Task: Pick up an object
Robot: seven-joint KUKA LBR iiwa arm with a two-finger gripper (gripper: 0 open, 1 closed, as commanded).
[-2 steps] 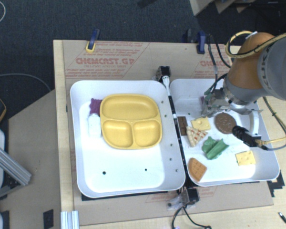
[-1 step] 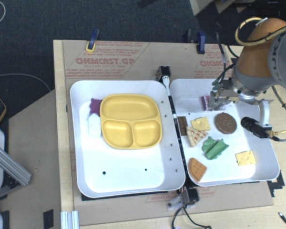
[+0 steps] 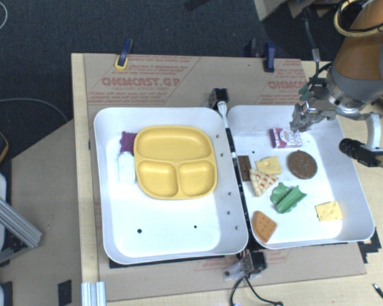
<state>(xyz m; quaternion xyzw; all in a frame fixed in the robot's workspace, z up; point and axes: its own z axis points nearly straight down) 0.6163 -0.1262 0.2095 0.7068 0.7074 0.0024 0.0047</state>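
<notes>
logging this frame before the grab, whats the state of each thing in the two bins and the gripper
gripper: above the right bin's far edge, over the pink packet
pink packet: flat, not gripped
brown cookie: flat
green piece: lying loose
yellow cheese: flat, alone
yellow tray: upright in left bin
white bottle: lying beside the tray

Yellow tray (image 3: 175,160) hides part of purple item (image 3: 127,141); arm (image 3: 364,50) cropped right.

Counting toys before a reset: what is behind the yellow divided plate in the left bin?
A purple item and a white one poke out past the left edge of the yellow plate. Their remaining parts are hidden beneath the plate, so I cannot identify them.
</notes>
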